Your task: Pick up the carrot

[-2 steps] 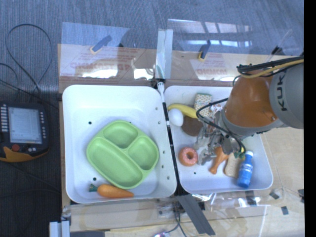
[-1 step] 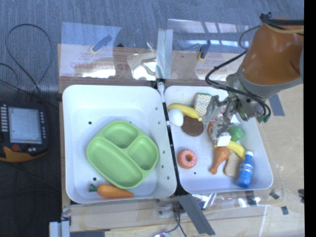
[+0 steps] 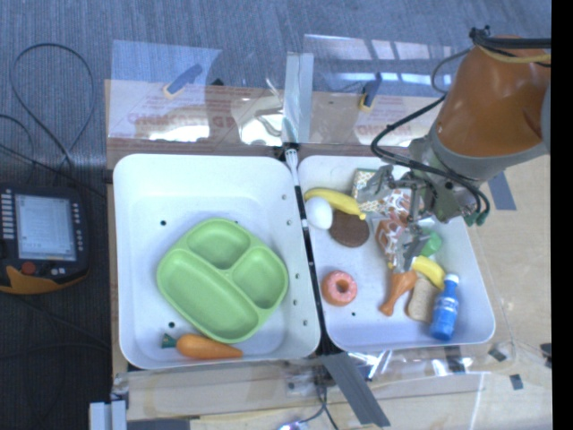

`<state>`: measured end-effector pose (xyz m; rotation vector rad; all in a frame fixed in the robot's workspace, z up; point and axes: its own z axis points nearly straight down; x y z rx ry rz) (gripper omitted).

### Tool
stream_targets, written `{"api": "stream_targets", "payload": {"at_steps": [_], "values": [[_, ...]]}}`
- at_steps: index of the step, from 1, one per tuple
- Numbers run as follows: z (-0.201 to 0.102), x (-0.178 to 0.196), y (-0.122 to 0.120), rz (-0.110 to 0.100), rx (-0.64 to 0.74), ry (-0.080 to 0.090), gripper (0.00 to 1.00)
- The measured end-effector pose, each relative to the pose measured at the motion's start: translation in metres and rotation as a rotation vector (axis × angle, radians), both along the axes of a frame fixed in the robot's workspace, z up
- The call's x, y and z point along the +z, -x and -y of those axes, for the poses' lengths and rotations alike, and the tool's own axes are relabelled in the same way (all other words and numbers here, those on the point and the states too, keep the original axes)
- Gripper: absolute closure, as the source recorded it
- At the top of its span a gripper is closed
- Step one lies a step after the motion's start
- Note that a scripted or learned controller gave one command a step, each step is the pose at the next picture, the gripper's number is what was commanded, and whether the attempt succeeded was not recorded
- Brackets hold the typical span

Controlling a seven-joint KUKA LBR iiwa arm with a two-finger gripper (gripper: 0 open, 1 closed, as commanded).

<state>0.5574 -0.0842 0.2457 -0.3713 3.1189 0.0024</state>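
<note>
Left bin [image 3: 134,195]: one green divided plate [image 3: 224,279], three compartments, lying near the middle; one carrot [image 3: 208,348], orange with a dark green stub at its left end, lying flat along the bin's near wall, just beside the plate's near edge and well apart from the arm. Right bin [image 3: 466,325]: one banana [image 3: 333,201] along the far-left part; one white egg [image 3: 319,211] touching the banana's underside; one brown round disc [image 3: 350,229] just beside the egg; one pink-frosted doughnut [image 3: 339,288] nearer the front; one chicken drumstick [image 3: 397,291], tilted; one bread-like piece [image 3: 419,303] beside it; one blue bottle [image 3: 445,308], white cap, at the near right; one small yellow item [image 3: 428,269] and one green item [image 3: 431,243] beneath the wrist; one patterned packet [image 3: 392,213]. Arm: gripper [image 3: 407,249] low over the cluttered middle of the right bin; whether it is spread or closed cannot be told among the objects. Off the bench, at left: one handheld control pendant [image 3: 40,238] with cable.
</note>
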Motion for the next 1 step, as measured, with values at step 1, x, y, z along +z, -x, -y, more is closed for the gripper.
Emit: {"api": "stream_targets", "payload": {"at_steps": [1], "values": [[-0.0041, -0.0634, 0.0461, -0.003, 0.189, 0.001, 0.0]]}}
